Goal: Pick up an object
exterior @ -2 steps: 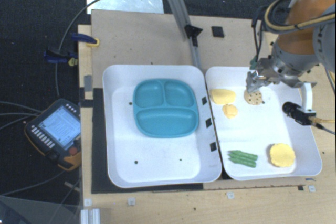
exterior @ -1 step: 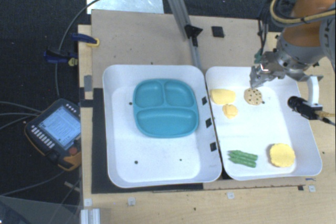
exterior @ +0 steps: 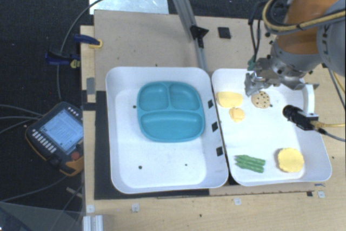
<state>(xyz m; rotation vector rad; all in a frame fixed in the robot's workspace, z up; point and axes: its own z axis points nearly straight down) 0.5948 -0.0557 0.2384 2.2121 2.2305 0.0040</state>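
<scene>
A tan counter (exterior: 146,40) stands on dark carpet, seen from above at a slant, with cables trailing across the floor and a handheld control pendant (exterior: 57,138) lying at the left. Two blue clamps (exterior: 81,40) grip the counter's left edge. On the counter, two shallow white bins sit side by side, touching along their inner walls. The left bin (exterior: 124,170) holds a teal divided plate (exterior: 170,112) with three compartments, set toward the bin's far half. The right bin (exterior: 319,170) holds several small toy foods: a yellow piece (exterior: 230,99) near the far left corner, a smaller yellow piece (exterior: 237,114) just in front of it, a round speckled cookie (exterior: 261,99) a little to their right, a bundle of green beans (exterior: 250,163) near the front, and a round yellow disc (exterior: 290,160) at the front right. The grey arm (exterior: 308,24), with its orange band, reaches in from the right above the far side of the right bin. Its tool (exterior: 255,85) hangs low just beside the cookie, on the cookie's left and far side. Whether the tool is apart or together cannot be told from this angle, and nothing can be seen held in it. A grey pole (exterior: 181,2) slants across the counter's far side.
</scene>
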